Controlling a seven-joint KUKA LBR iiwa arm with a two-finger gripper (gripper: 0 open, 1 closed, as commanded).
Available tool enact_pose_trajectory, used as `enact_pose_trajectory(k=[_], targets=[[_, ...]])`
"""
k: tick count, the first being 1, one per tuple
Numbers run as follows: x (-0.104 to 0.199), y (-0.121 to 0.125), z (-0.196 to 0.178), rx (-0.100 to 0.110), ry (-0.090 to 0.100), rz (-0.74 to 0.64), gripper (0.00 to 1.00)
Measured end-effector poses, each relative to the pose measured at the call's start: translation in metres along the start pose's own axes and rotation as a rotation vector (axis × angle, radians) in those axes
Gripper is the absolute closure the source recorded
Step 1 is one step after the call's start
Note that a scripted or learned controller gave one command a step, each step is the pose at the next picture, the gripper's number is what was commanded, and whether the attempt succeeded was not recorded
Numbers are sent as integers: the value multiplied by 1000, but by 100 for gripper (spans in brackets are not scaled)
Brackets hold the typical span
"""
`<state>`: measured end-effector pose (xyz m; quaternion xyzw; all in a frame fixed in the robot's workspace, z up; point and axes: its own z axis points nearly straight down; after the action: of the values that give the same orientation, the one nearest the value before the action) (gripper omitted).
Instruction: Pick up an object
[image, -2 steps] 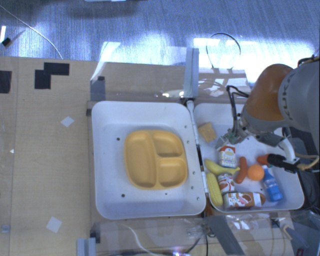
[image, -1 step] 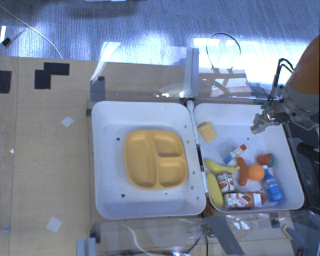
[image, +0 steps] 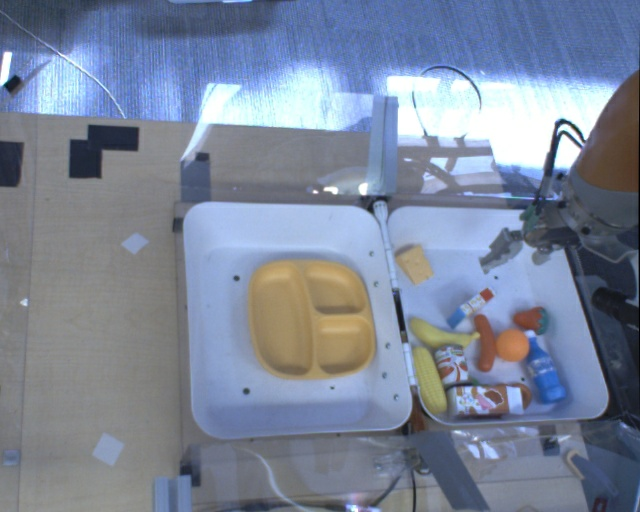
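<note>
My gripper (image: 520, 250) hangs over the bare far part of the right bin (image: 590, 330), fingers spread and nothing between them. Below it in that bin lie a tan cheese wedge (image: 415, 264), a small bottle with a red cap (image: 470, 308), a banana (image: 440, 333), a sausage (image: 486, 342), an orange (image: 512, 345), a strawberry (image: 532, 319), a blue bottle (image: 545, 372), a corn cob (image: 430, 380) and a brown bottle on its side (image: 487, 400). None of them touches the gripper.
The left bin (image: 215, 300) holds a yellow divided plate (image: 310, 318). A grey post (image: 383, 150) stands behind the divider between the bins. The arm's orange band (image: 610, 140) is at the right edge.
</note>
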<state>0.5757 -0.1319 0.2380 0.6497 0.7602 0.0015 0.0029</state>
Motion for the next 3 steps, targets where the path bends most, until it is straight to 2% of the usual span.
enact_pose_trajectory(k=[1,2,3], targets=[[-19,-21,122,8,1,338,0],[-60,-36,53,-4,-2,255,0],[-72,28,107,7,2,329,0]])
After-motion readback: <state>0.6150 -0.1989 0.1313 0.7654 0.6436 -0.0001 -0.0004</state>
